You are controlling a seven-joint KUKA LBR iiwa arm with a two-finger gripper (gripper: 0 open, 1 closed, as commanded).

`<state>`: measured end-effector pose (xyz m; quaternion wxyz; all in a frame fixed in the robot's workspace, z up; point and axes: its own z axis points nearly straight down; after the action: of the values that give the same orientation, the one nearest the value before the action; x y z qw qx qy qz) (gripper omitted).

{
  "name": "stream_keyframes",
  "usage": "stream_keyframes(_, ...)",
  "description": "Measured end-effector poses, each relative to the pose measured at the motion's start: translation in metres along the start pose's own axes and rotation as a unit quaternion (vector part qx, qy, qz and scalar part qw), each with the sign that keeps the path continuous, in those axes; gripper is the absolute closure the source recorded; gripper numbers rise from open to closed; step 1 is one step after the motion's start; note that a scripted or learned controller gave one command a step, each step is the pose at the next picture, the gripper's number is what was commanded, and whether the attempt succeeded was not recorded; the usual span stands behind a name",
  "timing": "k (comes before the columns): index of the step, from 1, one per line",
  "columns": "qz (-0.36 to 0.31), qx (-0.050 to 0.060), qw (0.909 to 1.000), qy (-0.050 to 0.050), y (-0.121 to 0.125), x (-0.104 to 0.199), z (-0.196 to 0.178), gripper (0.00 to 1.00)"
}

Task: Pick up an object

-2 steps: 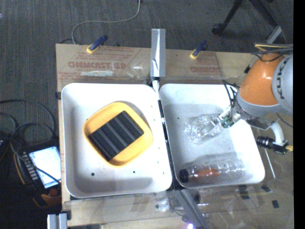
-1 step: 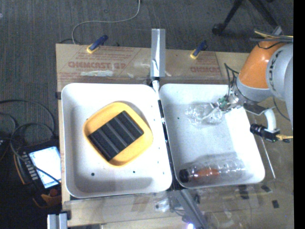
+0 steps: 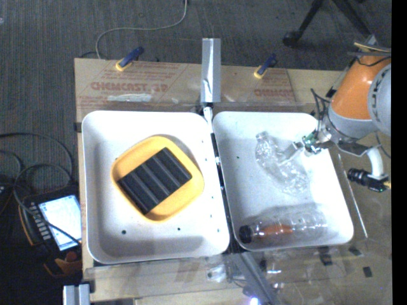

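Looks like the approach step: the end effector (image 3: 310,143) sits over the right bin's (image 3: 241,129) 2 o'clock corner, nothing visibly held, and I can't tell its state. Next it needs to drop squarely onto the crumpled clear plastic (image 3: 280,161) near center. A clear bottle (image 3: 283,226) lies at 6 o'clock. The left bin (image 3: 95,170) holds a yellow-and-black tray (image 3: 158,176).

One fixed camera looked down at a slant from above the bench (image 3: 152,84), far enough back to take in both white bins (image 3: 95,170) side by side, some dark carpet (image 3: 57,18) beyond, and the arm (image 3: 356,100) entering at the right edge.
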<state>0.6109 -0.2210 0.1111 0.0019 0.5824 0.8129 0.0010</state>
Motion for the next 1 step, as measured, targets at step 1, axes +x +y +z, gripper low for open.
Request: stream_keyframes(1,-0.055,-0.003,0.9985,-0.003,-0.0238,0.0574,0.0191,0.00)
